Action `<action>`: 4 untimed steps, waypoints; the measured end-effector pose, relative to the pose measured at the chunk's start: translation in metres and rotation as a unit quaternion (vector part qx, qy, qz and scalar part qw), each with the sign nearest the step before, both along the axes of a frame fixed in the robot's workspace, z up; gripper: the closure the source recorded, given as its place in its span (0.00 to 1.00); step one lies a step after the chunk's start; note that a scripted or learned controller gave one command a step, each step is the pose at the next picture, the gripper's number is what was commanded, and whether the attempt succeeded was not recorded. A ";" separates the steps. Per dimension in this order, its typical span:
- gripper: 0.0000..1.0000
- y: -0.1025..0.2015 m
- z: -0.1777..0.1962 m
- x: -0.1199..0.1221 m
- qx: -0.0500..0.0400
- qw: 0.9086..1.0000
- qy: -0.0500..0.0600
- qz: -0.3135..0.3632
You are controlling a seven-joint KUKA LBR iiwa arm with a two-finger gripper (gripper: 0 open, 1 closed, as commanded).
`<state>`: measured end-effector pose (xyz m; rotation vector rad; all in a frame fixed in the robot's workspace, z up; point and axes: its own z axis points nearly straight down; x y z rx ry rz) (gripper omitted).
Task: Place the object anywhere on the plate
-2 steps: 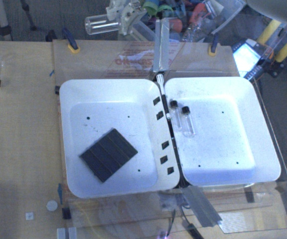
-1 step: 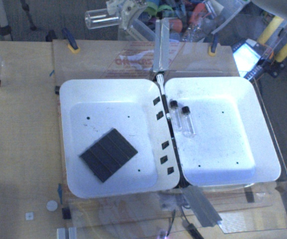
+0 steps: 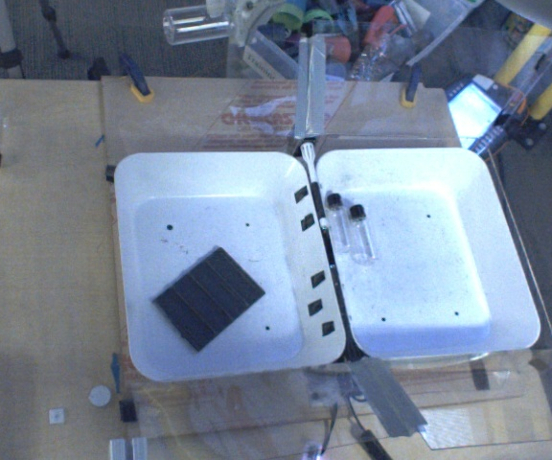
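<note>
I'm seeing two clear vials [image 3: 350, 226] lying in the right bin [image 3: 448, 257], a dark plate [image 3: 209, 297] sitting in the left bin [image 3: 161, 209].

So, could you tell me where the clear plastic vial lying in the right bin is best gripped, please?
Probably across the middle of its body, coming straight down. The clear plastic vial with a black cap lies flat, its long axis running roughly up and down the view, close to the bin's left wall, so close the fingers across its narrow width.
</note>
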<state>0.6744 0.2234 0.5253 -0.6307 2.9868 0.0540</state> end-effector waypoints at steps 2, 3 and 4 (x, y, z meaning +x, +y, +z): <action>1.00 0.000 0.025 0.002 0.007 1.000 -0.010 -0.002; 1.00 0.000 0.038 0.002 0.011 1.000 -0.016 -0.002; 1.00 -0.001 0.051 0.003 0.014 1.000 -0.021 -0.003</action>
